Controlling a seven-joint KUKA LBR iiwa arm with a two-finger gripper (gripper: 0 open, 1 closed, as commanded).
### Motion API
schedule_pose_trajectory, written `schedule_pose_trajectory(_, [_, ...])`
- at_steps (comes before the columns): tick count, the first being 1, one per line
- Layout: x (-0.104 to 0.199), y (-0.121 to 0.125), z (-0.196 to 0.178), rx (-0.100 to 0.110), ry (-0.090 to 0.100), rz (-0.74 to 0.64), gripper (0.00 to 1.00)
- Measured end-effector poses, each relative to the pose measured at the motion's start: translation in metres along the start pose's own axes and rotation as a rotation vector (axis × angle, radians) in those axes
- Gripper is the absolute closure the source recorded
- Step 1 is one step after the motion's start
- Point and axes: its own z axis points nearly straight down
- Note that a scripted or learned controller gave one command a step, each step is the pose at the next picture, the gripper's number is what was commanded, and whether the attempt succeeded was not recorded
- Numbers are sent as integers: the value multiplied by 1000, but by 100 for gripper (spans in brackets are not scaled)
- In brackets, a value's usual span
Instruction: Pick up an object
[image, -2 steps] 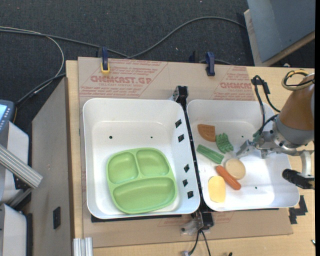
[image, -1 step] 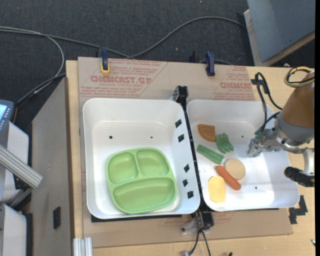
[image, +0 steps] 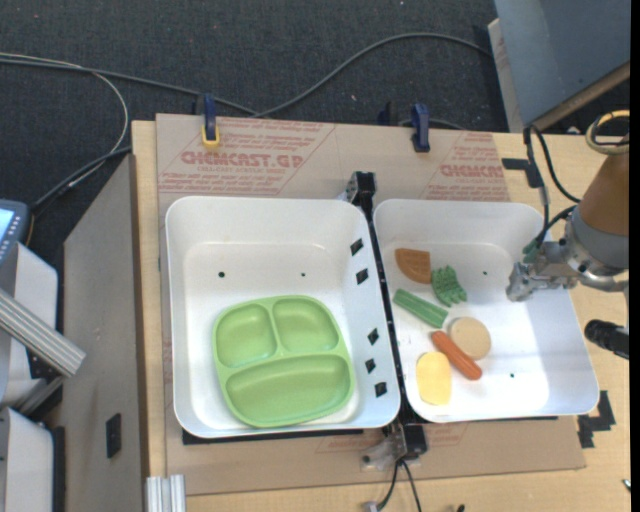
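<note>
Gripper (image: 527, 280) at the right edge of the right bin (image: 560, 390), low over its floor, nothing visible between its fingers; whether they are spread or pressed together cannot be told. Near it in that bin: a green leafy piece (image: 449, 286), brown piece (image: 413, 265), green stick (image: 419, 307), tan round (image: 469, 336), orange carrot (image: 456, 354), yellow piece (image: 434, 379). Left bin (image: 190, 300): a green divided tray (image: 284, 359)
</note>
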Motion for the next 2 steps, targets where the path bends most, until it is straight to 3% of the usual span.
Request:
schedule_pose_trajectory(1, [3,1,-65,-4,-1,-1,100])
schedule_pose_trajectory(2, [3,2,-68,2,1,-1,100])
